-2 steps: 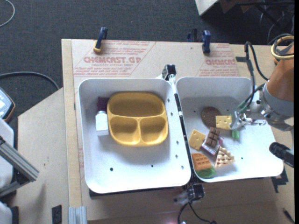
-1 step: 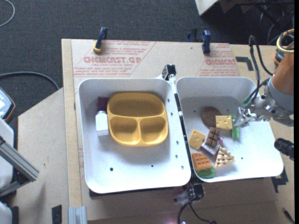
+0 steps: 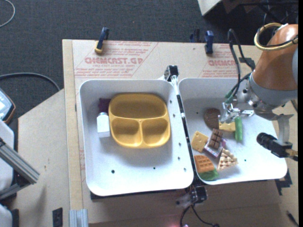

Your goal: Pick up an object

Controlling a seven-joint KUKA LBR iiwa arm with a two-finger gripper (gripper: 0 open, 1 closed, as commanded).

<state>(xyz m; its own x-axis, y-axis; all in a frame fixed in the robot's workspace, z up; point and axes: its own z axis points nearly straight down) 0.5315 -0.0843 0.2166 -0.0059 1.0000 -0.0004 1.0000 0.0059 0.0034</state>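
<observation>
While the gripper (image 3: 230,111) hangs over the right bin (image 3: 189,98), its finger state cannot be told.

Beneath it a yellow block (image 3: 227,126) lies crosswise, a green pod (image 3: 238,128) upright beside; brown cookie (image 3: 211,117) and chocolate bar (image 3: 216,139) crowd close.

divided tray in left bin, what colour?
Yellow. The divided tray shows in the camera view, in the left bin.

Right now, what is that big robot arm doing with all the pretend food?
The arm's gripper is down in the right bin, over a pile of toy food: a brown cookie, a cheese slice, a waffle and a green pod. Whether it has grabbed anything is unclear. The left bin holds a yellow divided tray and a small white bottle.
</observation>
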